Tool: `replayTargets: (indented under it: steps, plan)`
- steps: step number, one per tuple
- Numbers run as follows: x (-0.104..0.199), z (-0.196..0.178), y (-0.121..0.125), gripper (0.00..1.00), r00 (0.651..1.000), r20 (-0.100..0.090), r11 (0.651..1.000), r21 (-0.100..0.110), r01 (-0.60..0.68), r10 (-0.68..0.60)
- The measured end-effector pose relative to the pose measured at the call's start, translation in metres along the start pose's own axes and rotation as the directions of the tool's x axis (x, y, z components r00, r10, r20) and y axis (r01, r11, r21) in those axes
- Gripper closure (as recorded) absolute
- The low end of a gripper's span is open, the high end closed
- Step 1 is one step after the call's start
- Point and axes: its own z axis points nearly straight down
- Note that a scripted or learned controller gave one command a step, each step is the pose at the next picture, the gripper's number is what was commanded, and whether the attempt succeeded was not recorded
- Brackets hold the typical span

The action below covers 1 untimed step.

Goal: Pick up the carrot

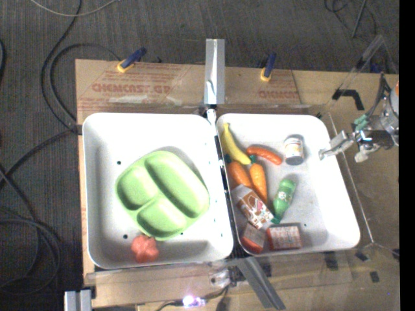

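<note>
The carrot (259,179) is orange and tapered. It lies in the right bin (337,229), left of centre, pointing toward the front. A second orange piece (237,172) touches its left side. My gripper (364,138) hangs at the view's right, over the right bin's far right rim. It is well to the right of the carrot and apart from everything in the bin, with nothing visibly in it.
Around the carrot lie a yellow banana (233,146), a red-orange pepper (264,153), a small can (294,149), a green bottle (284,196) and two snack packets (254,210). The left bin (97,141) holds a green divided plate (163,192) and a pink toy (144,248).
</note>
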Motion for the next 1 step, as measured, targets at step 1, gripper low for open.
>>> replayTargets:
  steps: [1]
  plan:
    - [0.0672,0.1198,-0.0076,0.00,1.000,-0.001,1.000,0.001,0.021,-0.021]
